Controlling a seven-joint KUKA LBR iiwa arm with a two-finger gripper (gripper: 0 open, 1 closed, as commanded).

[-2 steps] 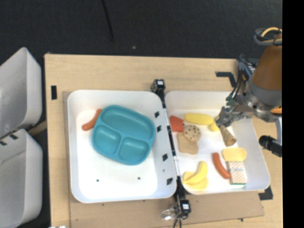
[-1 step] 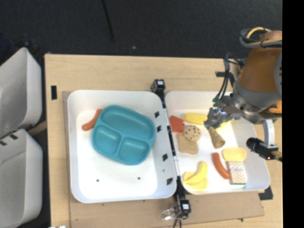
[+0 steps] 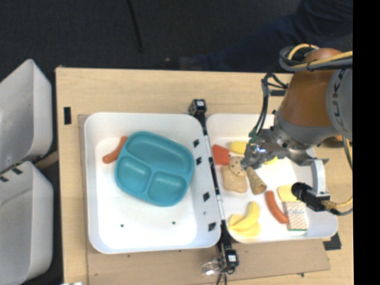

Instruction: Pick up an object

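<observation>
My gripper (image 3: 254, 157) hangs low in the right bin (image 3: 237, 121), under the grey and orange wrist. Just below and left of it lies a tan bread-like piece (image 3: 235, 177), with a tan cone-shaped piece (image 3: 257, 184) beside it. A red-orange piece (image 3: 220, 154) and a yellow item (image 3: 238, 148) lie just to the gripper's left. I see nothing held in the gripper.
Toward the right bin's front lie a banana (image 3: 248, 221), a red sausage (image 3: 275, 207), a small yellow block (image 3: 285, 192) and a speckled wafer (image 3: 297, 216). The left bin (image 3: 95, 218) bears a teal divided plate (image 3: 155, 168) and an orange sausage (image 3: 114, 151).
</observation>
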